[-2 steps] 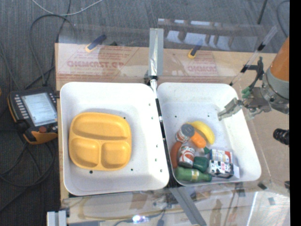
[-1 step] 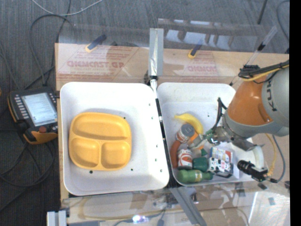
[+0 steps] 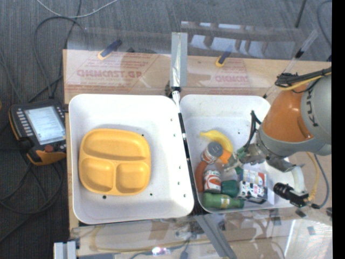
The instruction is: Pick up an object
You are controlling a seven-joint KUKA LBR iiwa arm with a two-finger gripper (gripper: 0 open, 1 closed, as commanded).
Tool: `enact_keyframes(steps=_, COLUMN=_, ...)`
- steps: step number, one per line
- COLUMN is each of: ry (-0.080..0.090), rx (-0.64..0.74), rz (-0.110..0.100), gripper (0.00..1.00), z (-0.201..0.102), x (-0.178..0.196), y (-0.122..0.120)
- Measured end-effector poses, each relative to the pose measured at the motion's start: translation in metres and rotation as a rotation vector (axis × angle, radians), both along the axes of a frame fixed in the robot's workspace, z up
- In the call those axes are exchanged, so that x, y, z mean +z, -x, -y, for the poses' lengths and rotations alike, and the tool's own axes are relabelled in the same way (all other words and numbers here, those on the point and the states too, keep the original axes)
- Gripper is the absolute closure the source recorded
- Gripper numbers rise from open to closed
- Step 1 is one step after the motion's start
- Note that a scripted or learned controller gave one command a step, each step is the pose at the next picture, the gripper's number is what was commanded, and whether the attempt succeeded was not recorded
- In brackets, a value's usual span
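Reaching into the right bin [image 3: 226, 104], gripper [image 3: 237, 161] sits low among clutter just right of a yellow banana [image 3: 218, 139]; jaw state cannot be told. Banana is curved, bright, lying above an orange-capped bottle [image 3: 212, 152].

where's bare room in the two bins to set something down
Left bin: bare floor rings the yellow tray, widest between it and the divider. Right bin: its far strip beyond the banana is bare. Crowded: the near half, bottles and packets packed under the claw.
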State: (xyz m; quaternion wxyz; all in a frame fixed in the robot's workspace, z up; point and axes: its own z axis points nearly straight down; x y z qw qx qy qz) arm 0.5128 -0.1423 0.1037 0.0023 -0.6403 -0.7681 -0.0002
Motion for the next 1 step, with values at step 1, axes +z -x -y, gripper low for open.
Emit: enact_keyframes(steps=1, ry=0.004, rx=0.087, rz=0.002, gripper=1.00, z=-0.0426, x=0.1281, y=-0.0208)
